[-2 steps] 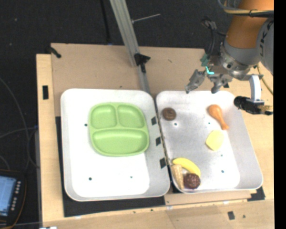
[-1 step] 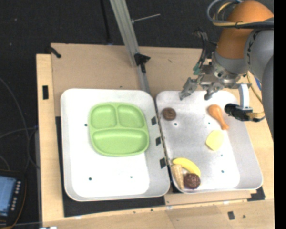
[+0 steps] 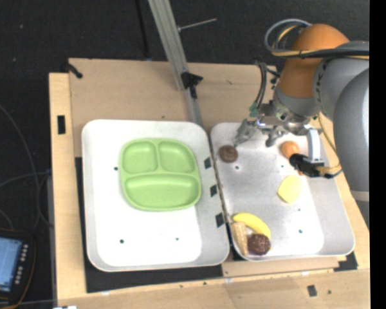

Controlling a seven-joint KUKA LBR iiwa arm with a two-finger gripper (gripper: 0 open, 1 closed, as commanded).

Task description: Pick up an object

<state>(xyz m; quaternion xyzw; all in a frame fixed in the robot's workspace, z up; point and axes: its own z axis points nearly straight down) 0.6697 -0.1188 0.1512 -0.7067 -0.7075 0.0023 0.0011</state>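
Looking down from the one fixed camera, you see the end effector (image 3: 257, 131) hanging over the far edge of the right bin (image 3: 321, 227), its two fingers spread and nothing between them. No object is chosen yet, as far as you can judge. The small brown ball (image 3: 228, 153) lies just beside the left fingertip, near the bin's left wall; the orange ball (image 3: 289, 149) sits near the right one. A descent here could straddle bare floor between them, or nudge the brown ball against the wall so it rolls free. The yellow piece (image 3: 289, 189) lies mid-bin; the banana (image 3: 251, 223) and dark ball (image 3: 258, 243) crowd the near corner, touching. The green tray (image 3: 159, 174) rests in the left bin (image 3: 103, 237) on the counter (image 3: 116, 85).
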